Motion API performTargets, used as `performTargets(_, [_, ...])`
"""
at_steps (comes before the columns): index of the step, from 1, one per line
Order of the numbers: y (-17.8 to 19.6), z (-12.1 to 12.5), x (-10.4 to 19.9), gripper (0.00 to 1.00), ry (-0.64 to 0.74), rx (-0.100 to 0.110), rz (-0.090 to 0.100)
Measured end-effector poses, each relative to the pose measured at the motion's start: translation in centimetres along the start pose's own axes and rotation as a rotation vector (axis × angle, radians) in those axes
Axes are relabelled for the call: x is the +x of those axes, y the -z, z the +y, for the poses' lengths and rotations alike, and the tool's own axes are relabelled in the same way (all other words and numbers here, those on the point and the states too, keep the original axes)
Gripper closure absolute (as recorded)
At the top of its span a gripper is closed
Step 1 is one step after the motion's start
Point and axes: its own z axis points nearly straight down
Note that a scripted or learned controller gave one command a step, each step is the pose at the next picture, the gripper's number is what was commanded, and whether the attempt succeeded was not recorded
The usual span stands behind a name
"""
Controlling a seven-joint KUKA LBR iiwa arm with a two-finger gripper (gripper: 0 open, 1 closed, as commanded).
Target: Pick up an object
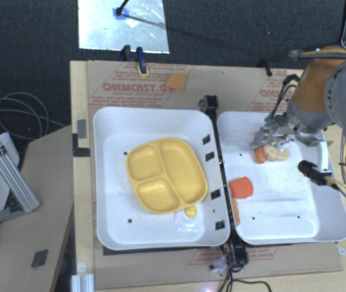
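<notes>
Overhead, the pincer [269, 136] hangs low in the right bin [282, 224], its grip impossible to judge. Just beneath lie a small orange carrot-like piece [260, 156] and a pale, lumpy object [277, 154], touching.

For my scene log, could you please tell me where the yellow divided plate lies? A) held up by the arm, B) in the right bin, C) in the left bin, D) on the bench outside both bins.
C: the yellow divided plate lies flat inside the left bin, while the orange block and the arm's gripper are over in the right bin.
</notes>
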Motion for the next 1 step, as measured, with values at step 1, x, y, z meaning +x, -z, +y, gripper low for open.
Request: performTargets(1, [9.42,-1.06,7.17,1.0,0.007,-0.005,0.004])
